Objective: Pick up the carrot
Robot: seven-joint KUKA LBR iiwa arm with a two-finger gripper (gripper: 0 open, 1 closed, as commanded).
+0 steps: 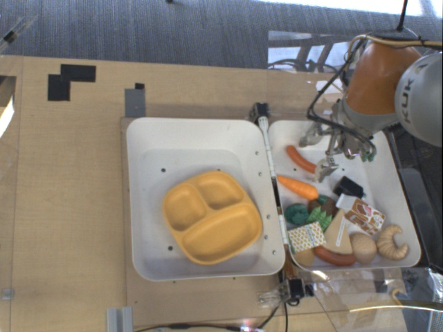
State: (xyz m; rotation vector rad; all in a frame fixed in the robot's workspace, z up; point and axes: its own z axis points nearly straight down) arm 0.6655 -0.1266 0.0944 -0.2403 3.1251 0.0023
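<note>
The carrot (297,187) is seen lying slantwise, just down-left of the pincer (331,159). Whether the pincer is wide or narrow cannot be told.

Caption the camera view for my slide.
End effector hovers in right bin above carrot; yellow divided plate sits in left bin.

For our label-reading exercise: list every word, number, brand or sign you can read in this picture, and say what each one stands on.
No text can be read.
Red-and-white packet, right bin: printed pattern, too blurred to read.
Checked packet, right bin: pattern, no legible words.
Black marks on the bench: plain shapes, not letters.
</note>
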